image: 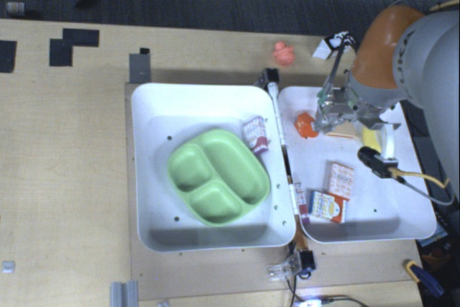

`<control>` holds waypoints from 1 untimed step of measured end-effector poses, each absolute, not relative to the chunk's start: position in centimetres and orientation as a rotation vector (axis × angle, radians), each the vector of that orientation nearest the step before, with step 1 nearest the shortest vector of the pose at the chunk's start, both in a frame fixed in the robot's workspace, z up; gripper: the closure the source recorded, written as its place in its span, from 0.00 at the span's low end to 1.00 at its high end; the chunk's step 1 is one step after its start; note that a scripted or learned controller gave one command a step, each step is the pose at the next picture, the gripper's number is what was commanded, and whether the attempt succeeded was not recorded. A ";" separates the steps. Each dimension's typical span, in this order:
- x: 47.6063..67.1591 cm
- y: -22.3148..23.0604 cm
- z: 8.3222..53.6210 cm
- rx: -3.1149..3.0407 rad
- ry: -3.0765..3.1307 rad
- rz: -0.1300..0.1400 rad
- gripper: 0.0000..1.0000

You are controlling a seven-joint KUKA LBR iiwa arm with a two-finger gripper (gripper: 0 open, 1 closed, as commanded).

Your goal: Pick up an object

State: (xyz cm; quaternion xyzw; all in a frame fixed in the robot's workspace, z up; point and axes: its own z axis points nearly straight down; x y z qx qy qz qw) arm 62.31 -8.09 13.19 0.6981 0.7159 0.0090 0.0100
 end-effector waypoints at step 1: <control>62.3 -8.1 13.2 2.179 2.235 0.027 0.00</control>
